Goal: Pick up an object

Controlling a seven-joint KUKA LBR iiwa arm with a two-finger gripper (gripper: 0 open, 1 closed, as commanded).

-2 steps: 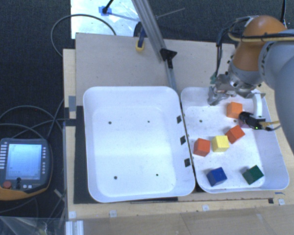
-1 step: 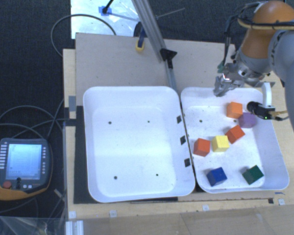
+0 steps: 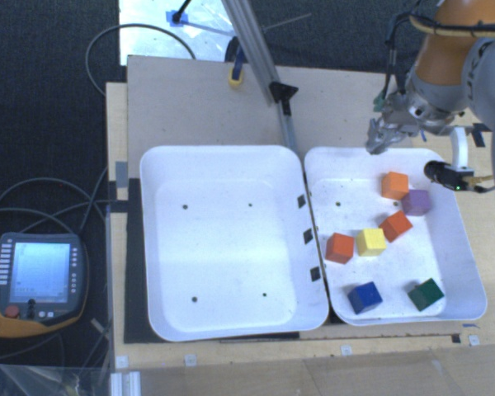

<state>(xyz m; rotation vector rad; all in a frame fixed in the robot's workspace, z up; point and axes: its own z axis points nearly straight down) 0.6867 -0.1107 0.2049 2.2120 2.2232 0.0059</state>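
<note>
Seven blocks lie loose in the right bin [image 3: 458, 246] — I judge the orange block [image 3: 394, 185] the easiest target, nearest the gripper [image 3: 380, 141]. It hangs above that bin's far rim, carrying nothing.

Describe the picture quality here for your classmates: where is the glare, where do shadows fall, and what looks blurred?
Camera view: glare washes out the left bin, brightest in its middle, and a bright patch on the floor at the top. The blocks, such as the blue cube, cast only faint shadows in the right bin. The gripper looks soft and smeared; the whole image is low in resolution.
</note>
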